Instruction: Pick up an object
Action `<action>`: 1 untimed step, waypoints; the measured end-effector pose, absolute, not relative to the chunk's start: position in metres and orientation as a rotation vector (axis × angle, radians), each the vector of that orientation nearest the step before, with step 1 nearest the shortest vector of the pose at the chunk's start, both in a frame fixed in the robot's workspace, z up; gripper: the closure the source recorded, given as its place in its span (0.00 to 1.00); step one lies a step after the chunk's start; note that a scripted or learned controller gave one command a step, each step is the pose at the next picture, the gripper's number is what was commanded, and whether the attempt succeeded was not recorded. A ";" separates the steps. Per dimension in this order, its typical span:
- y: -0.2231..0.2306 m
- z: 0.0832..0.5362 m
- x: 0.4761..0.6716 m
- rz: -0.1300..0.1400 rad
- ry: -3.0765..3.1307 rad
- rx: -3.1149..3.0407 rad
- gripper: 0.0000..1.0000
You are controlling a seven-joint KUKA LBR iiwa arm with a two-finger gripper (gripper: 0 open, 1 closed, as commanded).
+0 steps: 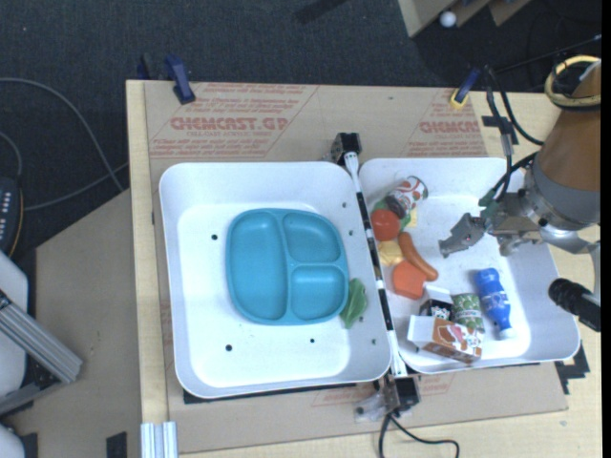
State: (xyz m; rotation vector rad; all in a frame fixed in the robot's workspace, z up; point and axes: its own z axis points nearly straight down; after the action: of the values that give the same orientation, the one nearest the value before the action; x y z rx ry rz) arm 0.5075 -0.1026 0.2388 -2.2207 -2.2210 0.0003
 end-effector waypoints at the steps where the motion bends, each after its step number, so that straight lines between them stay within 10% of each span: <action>1: -0.224 0.130 0.527 0.003 -2.219 -2.222 0.00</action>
State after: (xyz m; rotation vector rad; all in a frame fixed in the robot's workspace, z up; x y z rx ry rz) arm 0.5272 -0.2243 0.1304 -2.2224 -2.2185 0.0030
